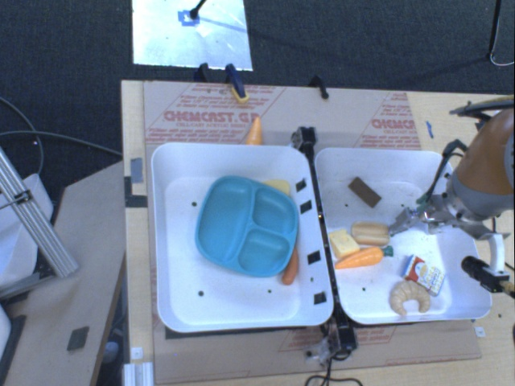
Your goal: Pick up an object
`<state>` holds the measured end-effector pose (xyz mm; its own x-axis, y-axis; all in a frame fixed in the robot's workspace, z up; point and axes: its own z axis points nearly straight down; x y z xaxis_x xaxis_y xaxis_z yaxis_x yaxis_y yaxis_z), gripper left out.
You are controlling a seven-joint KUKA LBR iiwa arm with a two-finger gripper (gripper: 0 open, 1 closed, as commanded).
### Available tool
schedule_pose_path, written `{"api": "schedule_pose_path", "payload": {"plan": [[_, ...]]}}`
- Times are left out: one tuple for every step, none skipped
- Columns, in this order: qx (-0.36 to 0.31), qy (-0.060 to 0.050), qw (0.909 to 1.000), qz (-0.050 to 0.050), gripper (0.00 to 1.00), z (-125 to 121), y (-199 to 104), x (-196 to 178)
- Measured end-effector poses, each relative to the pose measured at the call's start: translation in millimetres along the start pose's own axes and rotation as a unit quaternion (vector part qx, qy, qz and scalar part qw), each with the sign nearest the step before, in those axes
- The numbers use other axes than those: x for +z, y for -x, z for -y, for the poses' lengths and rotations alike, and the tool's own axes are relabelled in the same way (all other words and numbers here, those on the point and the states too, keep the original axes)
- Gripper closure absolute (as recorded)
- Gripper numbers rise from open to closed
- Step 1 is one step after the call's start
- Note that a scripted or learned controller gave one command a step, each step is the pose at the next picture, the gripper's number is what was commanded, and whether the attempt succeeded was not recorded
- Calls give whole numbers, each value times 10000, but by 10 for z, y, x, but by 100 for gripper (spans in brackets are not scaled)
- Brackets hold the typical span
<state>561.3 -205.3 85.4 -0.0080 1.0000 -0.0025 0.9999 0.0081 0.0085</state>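
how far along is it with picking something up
Early. Done: the gripper has reached into the right bin and sits low beside the bread roll. In hand: nothing shows between its fingers. The roll, carrot, cheese, croissant, small carton and brown block all lie on the bin floor. Left: closing on one item and lifting it clear.

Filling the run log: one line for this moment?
claw: right bin, beside bread roll | carrot, croissant: lying loose
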Motion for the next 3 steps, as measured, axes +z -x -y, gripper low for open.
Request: {"api": "schedule_pose_path", "payload": {"plan": [[52, -62, 10000, -15, 0, 706, 16, 11], [40, -35, 10000, -11, 0, 743, 5, -118], [9, -22, 10000, -4, 0, 357, 3, 9]]}}
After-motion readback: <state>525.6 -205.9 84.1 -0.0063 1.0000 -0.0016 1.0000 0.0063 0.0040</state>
